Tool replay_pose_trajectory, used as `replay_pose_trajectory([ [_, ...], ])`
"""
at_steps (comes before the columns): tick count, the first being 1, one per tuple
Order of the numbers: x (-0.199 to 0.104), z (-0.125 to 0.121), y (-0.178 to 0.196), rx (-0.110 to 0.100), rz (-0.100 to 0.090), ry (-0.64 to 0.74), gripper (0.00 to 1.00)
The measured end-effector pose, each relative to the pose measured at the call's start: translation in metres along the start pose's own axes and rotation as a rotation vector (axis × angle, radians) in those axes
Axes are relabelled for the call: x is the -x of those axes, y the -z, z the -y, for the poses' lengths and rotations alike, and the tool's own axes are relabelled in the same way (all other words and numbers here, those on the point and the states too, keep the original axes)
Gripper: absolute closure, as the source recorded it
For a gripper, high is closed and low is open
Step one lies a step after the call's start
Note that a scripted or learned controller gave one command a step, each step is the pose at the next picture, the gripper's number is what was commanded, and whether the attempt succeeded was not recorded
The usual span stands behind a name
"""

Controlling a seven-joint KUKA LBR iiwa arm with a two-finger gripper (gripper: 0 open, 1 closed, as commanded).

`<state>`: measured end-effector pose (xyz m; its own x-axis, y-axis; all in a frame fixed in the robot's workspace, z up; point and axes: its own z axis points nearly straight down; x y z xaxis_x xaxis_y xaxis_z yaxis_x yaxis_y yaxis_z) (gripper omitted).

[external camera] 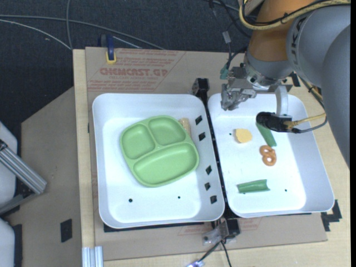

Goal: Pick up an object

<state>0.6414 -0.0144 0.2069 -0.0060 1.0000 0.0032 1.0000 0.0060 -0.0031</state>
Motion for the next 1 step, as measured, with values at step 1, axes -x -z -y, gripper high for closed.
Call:
replay_pose_trajectory([
  [1,-0.0626,-0.0136,0.0051,0.006,0.000,0.001,1.00],
])
